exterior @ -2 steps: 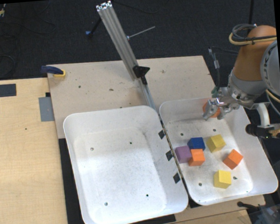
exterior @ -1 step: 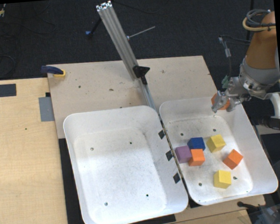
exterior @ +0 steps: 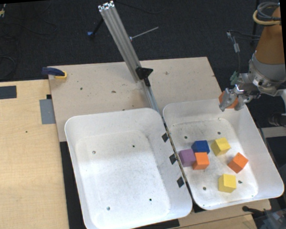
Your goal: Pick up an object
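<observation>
1. The arm [exterior: 269, 54] is seen reaching in from the right, its pincer [exterior: 230, 99] poised over the upper right corner of the right bin [exterior: 255, 126].
2. An orange block [exterior: 227, 98] is seen at the pincer's tip, apparently clamped between the fingers and lifted above the bin's rim; the grip itself is small in the view.
3. Six blocks are spread on the right bin's floor, below and to the left of the pincer.
4. A blue block [exterior: 200, 146] is found near the middle, with a purple block [exterior: 187, 157] just beside it on the left and a small orange block [exterior: 201, 160] touching both from below.
5. A yellow block [exterior: 220, 146] is placed just right of the blue one.
6. A second orange block [exterior: 237, 162] is set further right, tilted on its corner.
7. Another yellow block [exterior: 227, 183] is seen nearest the bin's front edge.
8. The left bin [exterior: 85, 137] is seen beside it on the desk [exterior: 100, 85].
9. A slanted metal rail [exterior: 123, 40] is seen rising behind the bins.
</observation>
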Action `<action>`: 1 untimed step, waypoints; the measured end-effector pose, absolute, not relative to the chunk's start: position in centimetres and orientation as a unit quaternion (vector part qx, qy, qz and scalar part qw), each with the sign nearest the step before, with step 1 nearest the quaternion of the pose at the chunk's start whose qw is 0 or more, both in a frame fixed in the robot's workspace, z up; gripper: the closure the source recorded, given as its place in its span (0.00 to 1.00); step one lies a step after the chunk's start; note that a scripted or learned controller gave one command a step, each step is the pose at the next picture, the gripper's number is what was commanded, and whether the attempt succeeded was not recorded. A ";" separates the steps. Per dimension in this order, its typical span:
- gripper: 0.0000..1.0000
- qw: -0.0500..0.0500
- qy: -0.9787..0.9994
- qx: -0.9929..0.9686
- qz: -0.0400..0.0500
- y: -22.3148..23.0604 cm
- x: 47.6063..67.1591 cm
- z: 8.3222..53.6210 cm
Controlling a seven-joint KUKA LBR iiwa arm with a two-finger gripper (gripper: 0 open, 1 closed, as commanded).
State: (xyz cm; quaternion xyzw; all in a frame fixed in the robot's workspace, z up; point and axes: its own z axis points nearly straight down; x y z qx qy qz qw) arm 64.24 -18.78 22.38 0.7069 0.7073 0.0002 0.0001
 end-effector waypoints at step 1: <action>1.00 -0.003 0.708 0.706 -0.001 -13.5 61.3 22.2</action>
